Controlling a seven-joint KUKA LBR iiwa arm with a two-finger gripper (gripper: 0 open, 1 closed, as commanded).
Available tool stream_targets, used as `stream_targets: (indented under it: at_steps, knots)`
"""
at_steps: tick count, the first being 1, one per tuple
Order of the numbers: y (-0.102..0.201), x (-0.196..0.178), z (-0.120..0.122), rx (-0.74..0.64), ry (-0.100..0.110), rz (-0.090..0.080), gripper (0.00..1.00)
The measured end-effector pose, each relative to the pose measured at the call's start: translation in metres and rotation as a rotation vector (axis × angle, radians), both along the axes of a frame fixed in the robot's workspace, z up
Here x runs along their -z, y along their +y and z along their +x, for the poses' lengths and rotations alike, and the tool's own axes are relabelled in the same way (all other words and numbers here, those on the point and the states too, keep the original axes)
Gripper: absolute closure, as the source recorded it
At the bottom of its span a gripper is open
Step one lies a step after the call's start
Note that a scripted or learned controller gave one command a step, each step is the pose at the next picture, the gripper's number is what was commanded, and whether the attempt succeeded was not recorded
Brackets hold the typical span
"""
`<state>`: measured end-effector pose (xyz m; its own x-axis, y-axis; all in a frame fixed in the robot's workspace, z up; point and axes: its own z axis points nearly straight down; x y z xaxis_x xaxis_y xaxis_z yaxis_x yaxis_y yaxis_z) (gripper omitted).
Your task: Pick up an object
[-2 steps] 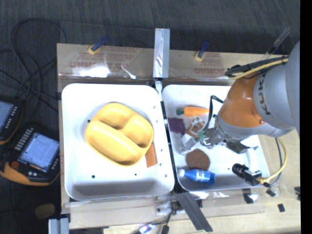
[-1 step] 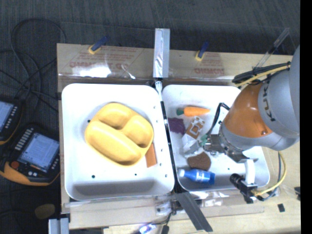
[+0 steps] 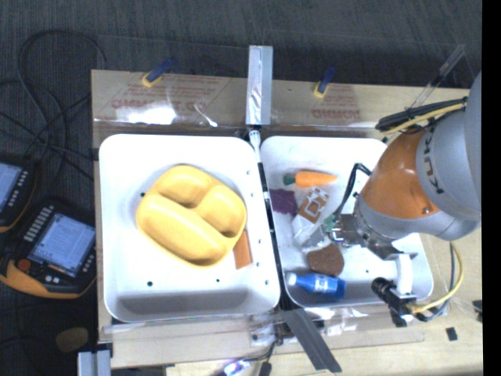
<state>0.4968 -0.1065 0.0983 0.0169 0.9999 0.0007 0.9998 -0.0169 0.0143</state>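
Gripper (image 3: 338, 235) low in right bin (image 3: 407, 284), centre-right of frame, grip state unreadable; you risk snagging clear bag (image 3: 307, 227) instead of brown lump (image 3: 325, 261), clutter packed tight

A robotics lab: a grey-and-orange arm (image 3: 423, 186) over 2 white bins (image 3: 117, 210) on a counter (image 3: 196, 100), teach pendants (image 3: 55, 249) and cables (image 3: 47, 131) beside it.

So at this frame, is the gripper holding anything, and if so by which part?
Cannot be told. The gripper is low in the right bin, just above the brown object, but the wrist hides it, and nothing shows held.
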Motion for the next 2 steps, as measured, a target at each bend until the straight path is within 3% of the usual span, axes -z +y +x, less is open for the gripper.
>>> stream_targets:
  at_steps: [1, 2]
  knots:
    - [0.045, -0.084, 0.057, -0.088, 0.018, -0.003, 1.00]
    - [0.032, -0.123, 0.018, -0.043, 0.019, -0.002, 1.00]
